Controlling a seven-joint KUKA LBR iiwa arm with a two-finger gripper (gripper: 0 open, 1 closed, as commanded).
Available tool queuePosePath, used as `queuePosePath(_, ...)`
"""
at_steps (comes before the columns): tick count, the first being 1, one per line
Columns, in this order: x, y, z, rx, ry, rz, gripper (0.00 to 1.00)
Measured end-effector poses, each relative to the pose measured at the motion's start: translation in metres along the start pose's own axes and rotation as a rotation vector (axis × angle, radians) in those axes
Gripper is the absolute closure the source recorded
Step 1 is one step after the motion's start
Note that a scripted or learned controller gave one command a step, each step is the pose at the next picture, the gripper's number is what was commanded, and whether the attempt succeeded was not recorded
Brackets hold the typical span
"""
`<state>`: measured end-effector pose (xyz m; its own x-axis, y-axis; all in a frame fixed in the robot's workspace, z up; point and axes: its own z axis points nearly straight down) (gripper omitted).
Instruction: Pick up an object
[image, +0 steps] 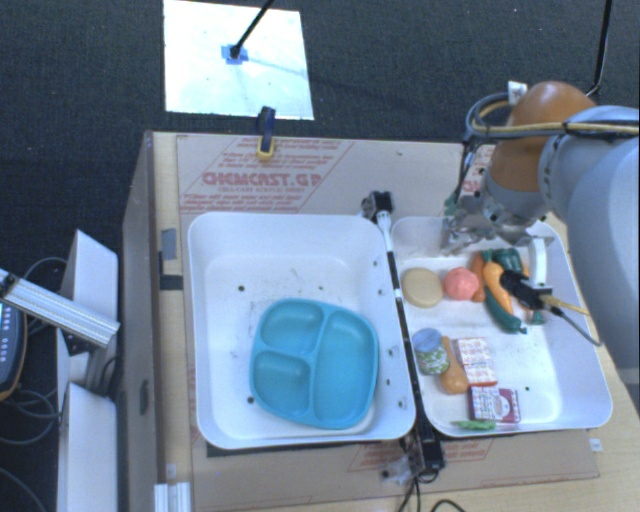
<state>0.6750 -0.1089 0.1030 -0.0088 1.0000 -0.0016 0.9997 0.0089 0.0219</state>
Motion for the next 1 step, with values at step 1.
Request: queuePosePath(1,0.0,-0.0002,0.0003,0.001,0.0,-0.001,0.0)
